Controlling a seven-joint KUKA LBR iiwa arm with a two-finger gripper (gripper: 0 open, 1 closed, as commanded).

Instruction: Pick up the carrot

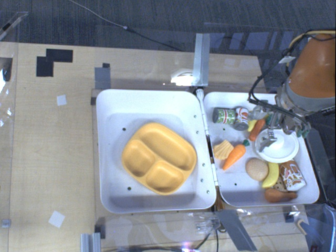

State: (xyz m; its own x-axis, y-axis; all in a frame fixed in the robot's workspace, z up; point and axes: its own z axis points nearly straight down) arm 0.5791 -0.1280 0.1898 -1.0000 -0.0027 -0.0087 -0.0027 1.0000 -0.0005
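Carrot [234, 156] lies unobstructed (leafy tip tiny); end effector [269, 136] blurred.

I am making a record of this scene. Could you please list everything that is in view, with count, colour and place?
tray: 1, yellow, in left bin
left bin: 1, white
right bin: 1, white
carrot: 1, orange, middle of right bin
can: 1, green and red label, lying at far side of right bin
cracker: 1, pale yellow, left of carrot
small plate: 1, white, right bin
egg: 1, tan, near plate
banana: 1, yellow, beside egg
gripper: 1, grey, over plate
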